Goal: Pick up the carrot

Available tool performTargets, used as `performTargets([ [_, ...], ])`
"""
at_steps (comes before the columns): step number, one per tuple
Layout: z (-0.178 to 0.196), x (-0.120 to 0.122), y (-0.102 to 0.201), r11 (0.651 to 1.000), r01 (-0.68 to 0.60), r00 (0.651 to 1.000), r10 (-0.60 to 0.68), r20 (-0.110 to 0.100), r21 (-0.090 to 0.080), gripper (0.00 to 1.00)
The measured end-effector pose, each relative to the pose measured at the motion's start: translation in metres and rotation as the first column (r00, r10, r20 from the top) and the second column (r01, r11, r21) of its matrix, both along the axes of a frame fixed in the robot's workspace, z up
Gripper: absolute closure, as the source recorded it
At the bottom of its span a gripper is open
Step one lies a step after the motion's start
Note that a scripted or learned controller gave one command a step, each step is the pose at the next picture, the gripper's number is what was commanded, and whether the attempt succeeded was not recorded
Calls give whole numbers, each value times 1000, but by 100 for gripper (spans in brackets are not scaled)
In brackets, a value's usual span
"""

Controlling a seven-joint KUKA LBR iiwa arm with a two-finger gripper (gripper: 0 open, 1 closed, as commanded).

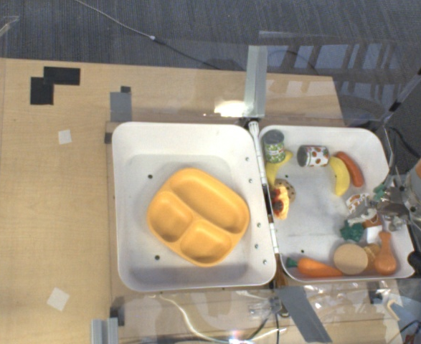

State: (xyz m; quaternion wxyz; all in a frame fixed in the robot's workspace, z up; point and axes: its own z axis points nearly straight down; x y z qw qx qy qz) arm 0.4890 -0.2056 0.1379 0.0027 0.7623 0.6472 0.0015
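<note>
The carrot (319, 268), orange with a green top at its left end, lies along the front wall of the right bin (307, 217). My gripper (381, 208) hangs over the right side of that bin, up and to the right of the carrot and well apart from it. It sits above a small green toy (353, 229) and a red and white piece (372, 233). I see nothing held in it.
The right bin also holds a round tan item (351, 258) touching the carrot's tip, an orange gourd-shaped toy (386, 258), a banana (340, 174), a sausage (351, 168), two cans (273, 147) (312, 155) and a red and yellow toy (281, 197). A yellow divided plate (198, 215) lies in the left bin (135, 192).
</note>
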Motion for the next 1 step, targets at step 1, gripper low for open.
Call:
performTargets([
  [1,11,0,10,969,249,969,-249,-1,2,0],
])
